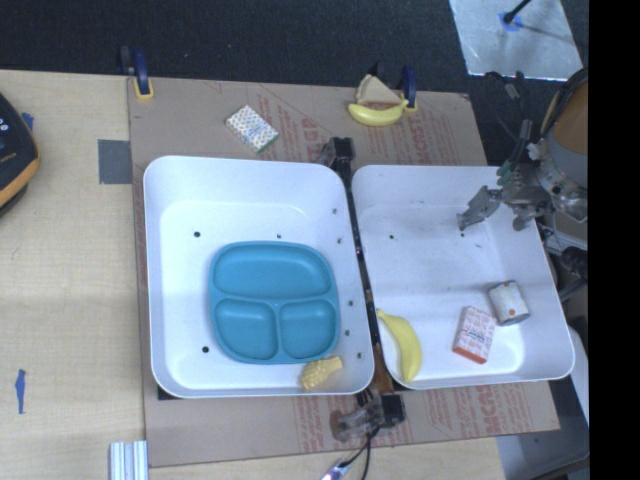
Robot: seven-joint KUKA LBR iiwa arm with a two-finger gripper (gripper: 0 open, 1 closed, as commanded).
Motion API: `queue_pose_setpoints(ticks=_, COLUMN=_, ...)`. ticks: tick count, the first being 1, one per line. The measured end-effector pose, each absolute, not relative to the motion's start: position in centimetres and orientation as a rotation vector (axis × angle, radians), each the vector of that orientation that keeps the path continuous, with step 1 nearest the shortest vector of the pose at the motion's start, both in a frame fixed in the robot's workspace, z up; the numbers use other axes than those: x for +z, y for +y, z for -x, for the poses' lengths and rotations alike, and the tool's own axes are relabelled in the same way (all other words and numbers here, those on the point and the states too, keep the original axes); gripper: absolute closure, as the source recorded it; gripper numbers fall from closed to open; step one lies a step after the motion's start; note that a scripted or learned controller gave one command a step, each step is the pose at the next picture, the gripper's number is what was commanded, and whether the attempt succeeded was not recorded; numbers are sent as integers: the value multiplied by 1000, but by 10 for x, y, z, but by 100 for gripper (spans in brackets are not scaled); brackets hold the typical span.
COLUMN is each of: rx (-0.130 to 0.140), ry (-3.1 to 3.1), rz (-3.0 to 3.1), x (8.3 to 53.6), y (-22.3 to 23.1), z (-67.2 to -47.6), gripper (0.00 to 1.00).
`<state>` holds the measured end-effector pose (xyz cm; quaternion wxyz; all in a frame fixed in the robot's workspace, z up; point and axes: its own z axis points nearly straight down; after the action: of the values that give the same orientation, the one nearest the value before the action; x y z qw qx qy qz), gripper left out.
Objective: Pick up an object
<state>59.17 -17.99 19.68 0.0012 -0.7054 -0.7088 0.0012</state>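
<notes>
The gripper (497, 211) is seen over the right bin (430, 258), fingers spread wide with nothing between them. A banana (403, 344), box (474, 334) and can (508, 303) are laid well apart from it.

The gripper (497, 208) hangs over the right bin (430, 258) at its 2 o'clock corner, its fingers spread apart with nothing between them. In that bin a banana (402, 344) lies at 7 o'clock against the wall, a red packet (474, 333) at 5 o'clock, and a small can (508, 302) just beside the packet at its 1 o'clock. The left bin (180, 268) bears a blue tray (273, 301), with a yellow lump (320, 372) at the tray's 5 o'clock
</notes>
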Motion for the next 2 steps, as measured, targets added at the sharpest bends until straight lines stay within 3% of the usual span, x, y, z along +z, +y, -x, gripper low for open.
queue_pose_setpoints(ticks=1, rx=6, ry=-2224, rz=2214, x=91, y=-212, z=-556, gripper=0)
queue_pose_setpoints(ticks=2, rx=2, ry=-2225, rz=2216, x=92, y=-212, z=-656, gripper=0)
